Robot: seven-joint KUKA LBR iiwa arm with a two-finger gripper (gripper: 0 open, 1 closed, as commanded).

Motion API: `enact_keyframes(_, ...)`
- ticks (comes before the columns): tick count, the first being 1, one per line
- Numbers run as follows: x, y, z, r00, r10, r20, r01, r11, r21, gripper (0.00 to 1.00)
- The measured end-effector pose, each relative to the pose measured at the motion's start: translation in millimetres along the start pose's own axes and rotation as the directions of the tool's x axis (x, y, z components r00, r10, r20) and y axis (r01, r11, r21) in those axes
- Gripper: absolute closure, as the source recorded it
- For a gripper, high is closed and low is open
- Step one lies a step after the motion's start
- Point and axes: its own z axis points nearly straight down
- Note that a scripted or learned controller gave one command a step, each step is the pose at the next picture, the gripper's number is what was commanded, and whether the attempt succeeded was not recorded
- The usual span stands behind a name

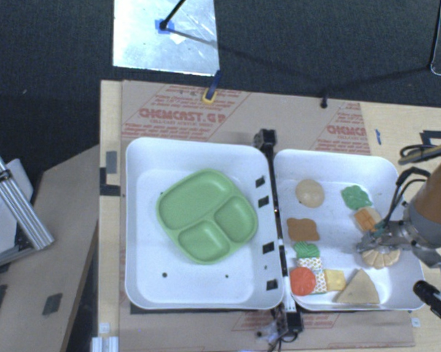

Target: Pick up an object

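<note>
End effector (379,243) touching the ridged biscuit (381,255) (right bin)

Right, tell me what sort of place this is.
Probably a robot test bench in a lab: two white bins taped onto cardboard, toy food, a green tray, and the arm's pincer.

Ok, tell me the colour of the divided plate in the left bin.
Light green plate, per the camera view.

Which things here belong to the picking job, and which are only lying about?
Job: hand; scalloped biscuit under it; right bin.
Lying about: green tray; left bin; red round piece; tan wedge.
</note>
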Motion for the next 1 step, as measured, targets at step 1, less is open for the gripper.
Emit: enact_keyframes(1,-0.8,3.8,-43.0,1.0,-0.004,-0.013,0.005,1.0,0.021,1.0)
